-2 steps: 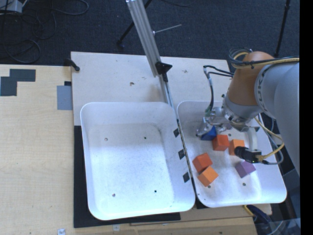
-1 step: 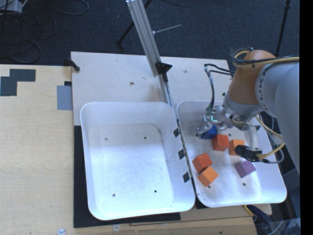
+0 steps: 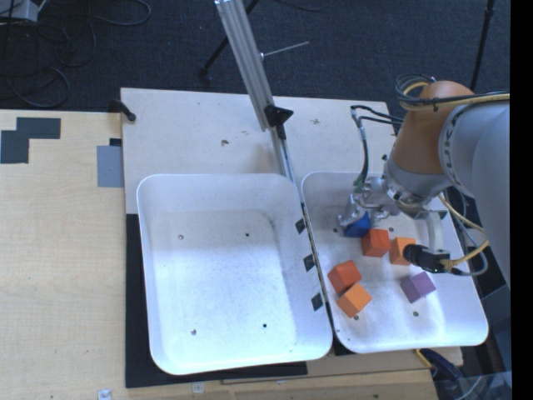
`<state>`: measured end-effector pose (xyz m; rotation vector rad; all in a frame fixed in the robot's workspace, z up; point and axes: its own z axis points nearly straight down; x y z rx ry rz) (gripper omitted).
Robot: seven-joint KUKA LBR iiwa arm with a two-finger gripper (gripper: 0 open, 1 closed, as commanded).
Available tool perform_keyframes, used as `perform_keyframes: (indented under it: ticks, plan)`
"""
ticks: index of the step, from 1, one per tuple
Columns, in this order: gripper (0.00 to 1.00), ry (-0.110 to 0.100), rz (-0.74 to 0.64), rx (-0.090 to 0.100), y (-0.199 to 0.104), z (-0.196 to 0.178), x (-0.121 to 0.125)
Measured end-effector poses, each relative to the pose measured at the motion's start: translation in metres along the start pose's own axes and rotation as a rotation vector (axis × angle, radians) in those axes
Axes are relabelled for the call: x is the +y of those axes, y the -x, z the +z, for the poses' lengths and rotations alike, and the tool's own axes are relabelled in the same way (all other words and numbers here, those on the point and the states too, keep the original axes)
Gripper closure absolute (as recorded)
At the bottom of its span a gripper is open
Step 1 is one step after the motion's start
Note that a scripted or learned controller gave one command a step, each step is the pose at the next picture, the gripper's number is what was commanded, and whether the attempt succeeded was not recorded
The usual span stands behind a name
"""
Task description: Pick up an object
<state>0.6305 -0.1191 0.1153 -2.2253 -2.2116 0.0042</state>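
My gripper (image 3: 360, 211) is low in the right bin (image 3: 466, 327), near its far-left part, directly over a blue block (image 3: 359, 226) that shows just beneath it. The gripper touches or nearly touches the block; I cannot tell whether it grips it. A red-orange block (image 3: 376, 242) lies right beside the blue one, with an orange block (image 3: 400, 250) next to it. A purple block (image 3: 417, 287) sits further front right. Another red-orange block (image 3: 344, 275) and an orange block (image 3: 355, 299) lie near the bin's left wall.
The left bin (image 3: 158, 307) stands beside the right one, their walls meeting at a line of black clips (image 3: 309, 261). A slanted aluminium bar (image 3: 250, 65) rises behind the bins. Cables (image 3: 454, 261) hang off the arm over the right bin's right side.
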Motion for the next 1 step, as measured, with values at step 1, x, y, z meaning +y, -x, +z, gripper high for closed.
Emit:
perform_keyframes:
  ticks: [1]
  plan:
    - [1.00, 0.011, -0.010, 0.000, 0.0102, 0.0186, 0.0270]
